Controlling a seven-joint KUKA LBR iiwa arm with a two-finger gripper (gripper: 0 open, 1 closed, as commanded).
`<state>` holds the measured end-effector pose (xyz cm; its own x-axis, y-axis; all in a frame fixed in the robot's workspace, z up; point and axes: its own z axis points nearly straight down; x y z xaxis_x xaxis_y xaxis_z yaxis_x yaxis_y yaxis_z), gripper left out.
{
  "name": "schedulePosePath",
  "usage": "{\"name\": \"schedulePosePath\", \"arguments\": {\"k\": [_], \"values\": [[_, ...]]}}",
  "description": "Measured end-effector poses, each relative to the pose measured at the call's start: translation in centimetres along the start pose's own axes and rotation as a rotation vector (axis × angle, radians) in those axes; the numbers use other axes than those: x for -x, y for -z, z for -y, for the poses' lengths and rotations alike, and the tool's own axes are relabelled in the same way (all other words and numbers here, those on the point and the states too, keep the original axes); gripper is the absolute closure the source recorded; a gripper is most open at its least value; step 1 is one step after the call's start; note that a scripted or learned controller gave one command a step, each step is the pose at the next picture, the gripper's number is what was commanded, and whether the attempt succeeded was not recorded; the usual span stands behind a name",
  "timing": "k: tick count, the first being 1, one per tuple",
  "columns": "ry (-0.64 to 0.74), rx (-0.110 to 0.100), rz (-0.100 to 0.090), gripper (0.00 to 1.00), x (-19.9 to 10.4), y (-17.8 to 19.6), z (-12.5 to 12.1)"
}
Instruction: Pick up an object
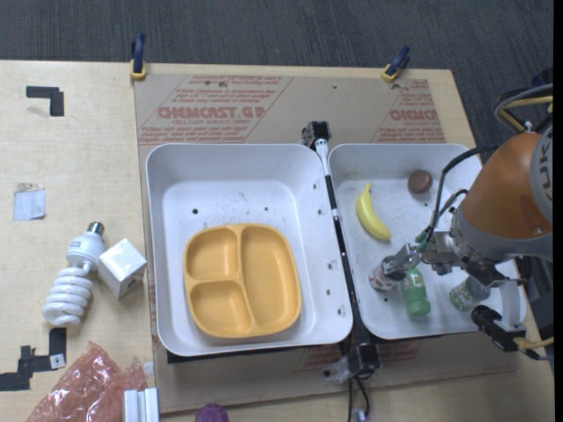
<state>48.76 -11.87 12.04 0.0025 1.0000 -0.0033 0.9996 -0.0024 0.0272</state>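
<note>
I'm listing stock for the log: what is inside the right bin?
The right bin holds a banana, a brown ball and a green bottle; the arm covers its right part.

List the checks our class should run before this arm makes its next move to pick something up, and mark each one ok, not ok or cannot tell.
1. Gripper is over the right bin, where the objects lie: ok.
2. A target lies close by: the green bottle sits just below the gripper: ok.
3. Object already held between the fingers: cannot tell; clutter hides them.
4. Banana and brown round object lie apart from the gripper: ok.
5. Green bottle has free space around it: not ok; a small item lies close beside it.
6. Yellow divided plate is in the left bin, away from the arm: ok.
</note>
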Motion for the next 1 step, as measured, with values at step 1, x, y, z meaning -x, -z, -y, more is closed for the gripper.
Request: {"name": "schedulePosePath", "arguments": {"k": [1], "values": [[0.0,0.0,0.0,0.0,-0.02,-0.01,-0.02]]}}
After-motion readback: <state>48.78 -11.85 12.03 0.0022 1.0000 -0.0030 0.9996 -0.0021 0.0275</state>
